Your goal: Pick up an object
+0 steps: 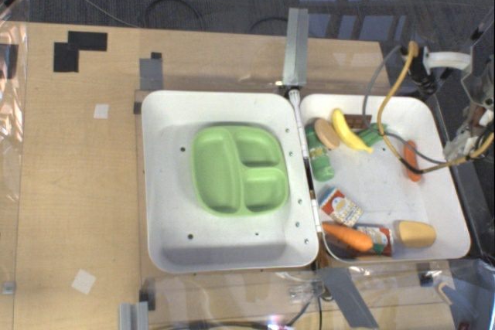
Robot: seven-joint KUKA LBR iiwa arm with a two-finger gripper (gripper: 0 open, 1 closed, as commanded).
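Note:
The right bin [445, 189] holds several small objects. A yellow banana [348, 131] lies at its far side next to a tan oval piece [327, 134], with a green can [318, 156] by the left wall. An orange-red sausage [411, 158] lies toward the right wall. A red and white packet [341, 207] sits near the middle. Along the near wall are an orange carrot [348, 237], a red wrapped item [379, 238] and a tan bread roll [415, 233].
The left bin [166, 236] holds a green divided plate [238, 170]. Yellow and grey cables [387, 108] hang over the far right part of the right bin. A metal post [296, 50] stands behind the gap between the bins.

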